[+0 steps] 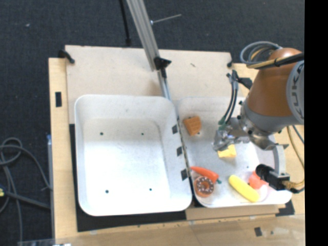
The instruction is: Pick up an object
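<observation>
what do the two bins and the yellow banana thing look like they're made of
Bins: probably moulded plastic; white, smooth, matte, with rounded corners and thin rims. Yellow banana: likely a plastic or rubber toy; uniform bright yellow, smooth, slightly glossy, no natural spotting. Too small in the view to be sure.

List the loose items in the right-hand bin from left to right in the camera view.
Orange block → donut-like ring → yellow wedge under the gripper → banana.
</observation>
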`<state>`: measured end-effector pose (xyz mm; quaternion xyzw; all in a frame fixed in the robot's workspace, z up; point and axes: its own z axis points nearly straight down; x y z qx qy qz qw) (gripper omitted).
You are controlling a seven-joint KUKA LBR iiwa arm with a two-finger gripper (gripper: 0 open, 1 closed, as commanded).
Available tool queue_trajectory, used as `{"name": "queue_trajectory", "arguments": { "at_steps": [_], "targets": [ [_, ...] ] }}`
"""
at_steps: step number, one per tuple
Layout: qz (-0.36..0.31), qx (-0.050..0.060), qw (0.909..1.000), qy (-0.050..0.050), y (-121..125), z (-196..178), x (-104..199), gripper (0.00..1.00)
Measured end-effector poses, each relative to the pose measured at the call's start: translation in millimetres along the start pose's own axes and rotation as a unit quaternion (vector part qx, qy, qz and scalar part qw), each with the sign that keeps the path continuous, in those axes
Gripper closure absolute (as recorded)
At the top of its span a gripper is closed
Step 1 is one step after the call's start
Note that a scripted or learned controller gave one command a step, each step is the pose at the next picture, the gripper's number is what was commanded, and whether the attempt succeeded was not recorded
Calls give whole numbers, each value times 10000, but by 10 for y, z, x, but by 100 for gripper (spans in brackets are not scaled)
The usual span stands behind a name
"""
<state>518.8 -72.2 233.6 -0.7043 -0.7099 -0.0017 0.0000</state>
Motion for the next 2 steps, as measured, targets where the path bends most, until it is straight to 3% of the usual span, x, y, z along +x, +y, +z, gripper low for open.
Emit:
{"name": "queue_trajectory", "arguments": {
  "at_steps": [2],
  "targets": [
    [5,12,10000,-9,209,38,1123,100]
  ]
}}
